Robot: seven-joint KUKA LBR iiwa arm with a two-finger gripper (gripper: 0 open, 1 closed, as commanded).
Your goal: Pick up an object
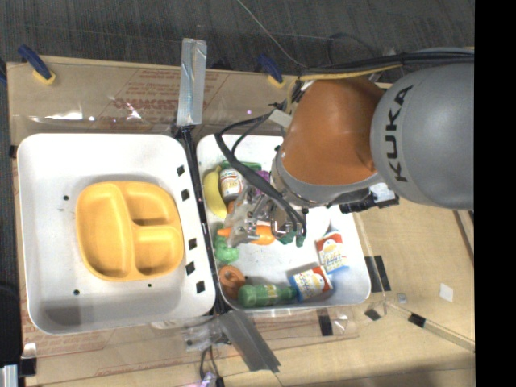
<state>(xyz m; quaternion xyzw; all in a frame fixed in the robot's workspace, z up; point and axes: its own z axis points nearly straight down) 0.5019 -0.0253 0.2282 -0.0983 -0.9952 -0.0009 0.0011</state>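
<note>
My gripper is low in the right bin, among the objects at its left side. Directly under it lies an orange, carrot-like piece, touching or nearly touching the gripper. A yellow banana and a small labelled jar lie just to its upper left. A green item sits below it. The arm's orange band and grey wrist cover the bin's upper right part.
Along the right bin's front lie an orange round piece, a green bottle, a small labelled can and a red-and-white carton. The left bin holds a yellow divided plate.
</note>
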